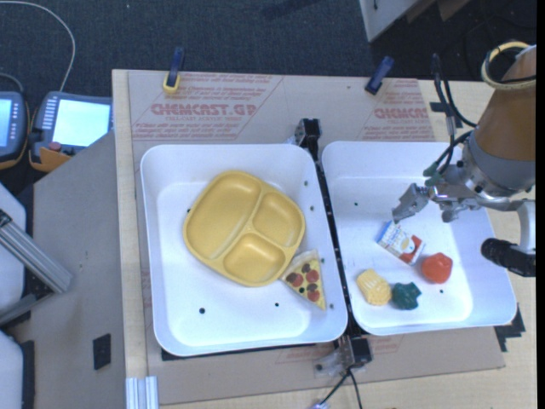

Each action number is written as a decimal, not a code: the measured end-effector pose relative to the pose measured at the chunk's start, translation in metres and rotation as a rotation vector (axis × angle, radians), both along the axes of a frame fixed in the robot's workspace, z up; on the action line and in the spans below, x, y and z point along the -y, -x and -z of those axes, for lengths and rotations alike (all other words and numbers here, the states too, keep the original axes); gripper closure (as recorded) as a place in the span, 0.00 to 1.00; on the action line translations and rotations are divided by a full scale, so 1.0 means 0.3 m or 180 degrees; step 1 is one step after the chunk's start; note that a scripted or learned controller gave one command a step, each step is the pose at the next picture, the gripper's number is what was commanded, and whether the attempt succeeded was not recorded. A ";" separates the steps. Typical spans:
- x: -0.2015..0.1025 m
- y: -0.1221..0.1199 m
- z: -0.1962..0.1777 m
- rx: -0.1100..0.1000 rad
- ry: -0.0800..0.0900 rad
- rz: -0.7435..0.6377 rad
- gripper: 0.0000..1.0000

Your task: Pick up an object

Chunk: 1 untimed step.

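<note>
Resting on a cardboard-covered bench (128, 228): two shallow white bins side by side. Sitting at the near edge of the right bin (477, 309): a yellow corn piece (373, 287), touching or just beside a dark green broccoli-like toy (406, 295). Lying a little farther in: a red tomato (437, 267), just beside a small white, blue and red carton (399, 243). Occupying the left bin (162, 254): a toy pizza slice (307, 279) at the near right, touching the rim of a yellow divided plate (245, 227) spreading farther back.

Hovering above the far half of the right bin, reaching in from the right: the gripper (434, 201), fingers looking spread apart, gripping nothing. Probably approaching for a pick, nothing lifted yet. Calling next for centring over one toy, likely the carton just near and left of the fingers, then descending and closing. Risking a nudge against the tomato, given the tight spacing.
</note>
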<state>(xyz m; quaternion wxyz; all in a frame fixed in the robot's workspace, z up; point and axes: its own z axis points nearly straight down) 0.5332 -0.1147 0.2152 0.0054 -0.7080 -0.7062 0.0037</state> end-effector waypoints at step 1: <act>0.000 -0.009 -0.020 0.0039 0.0005 -0.0009 0.00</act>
